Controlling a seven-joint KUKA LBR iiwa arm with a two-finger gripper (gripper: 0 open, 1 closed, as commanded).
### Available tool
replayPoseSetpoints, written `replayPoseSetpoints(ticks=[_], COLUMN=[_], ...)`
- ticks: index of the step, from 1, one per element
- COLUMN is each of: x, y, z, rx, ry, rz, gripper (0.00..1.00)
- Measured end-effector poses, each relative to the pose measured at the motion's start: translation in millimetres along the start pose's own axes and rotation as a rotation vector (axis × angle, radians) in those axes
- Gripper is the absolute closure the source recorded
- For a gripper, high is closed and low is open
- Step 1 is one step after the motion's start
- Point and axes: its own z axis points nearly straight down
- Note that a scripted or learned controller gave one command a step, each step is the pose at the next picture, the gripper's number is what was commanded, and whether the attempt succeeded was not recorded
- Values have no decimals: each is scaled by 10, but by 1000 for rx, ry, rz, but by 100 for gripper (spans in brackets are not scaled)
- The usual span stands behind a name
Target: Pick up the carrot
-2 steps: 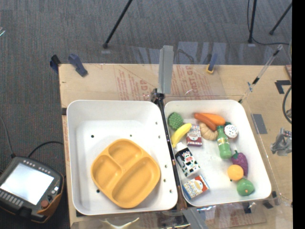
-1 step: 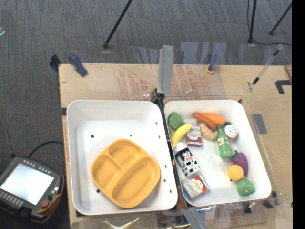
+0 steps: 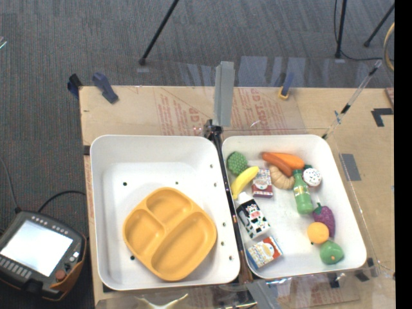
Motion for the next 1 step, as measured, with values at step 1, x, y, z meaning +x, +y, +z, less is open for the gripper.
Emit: replayPoseSetpoints(ticks=[1], x=[-60], y=[-2], z=[-738], rx=[4], ry=[4], rz=[-120], gripper=[100])
